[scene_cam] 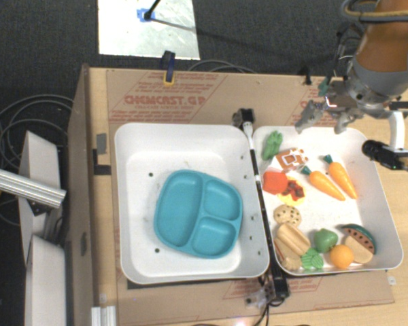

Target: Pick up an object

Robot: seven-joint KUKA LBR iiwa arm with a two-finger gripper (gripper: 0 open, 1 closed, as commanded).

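**Arm hovers at far rim of toy-filled bin**

From my console, the right bin (387,229) anchors everything. Left of it, touching, the left bin (132,182) holds a blue divided plate (198,212). The gripper (325,119) hangs over its far edge, fingers spread, holding nothing. Inside, two carrots (333,178) lie near the bare middle; an orange (341,255) sits by the near rim.

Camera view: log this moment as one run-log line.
gripper: open, above right bin's far edge | held: nothing | toy food: in right bin | blue plate: in left bin
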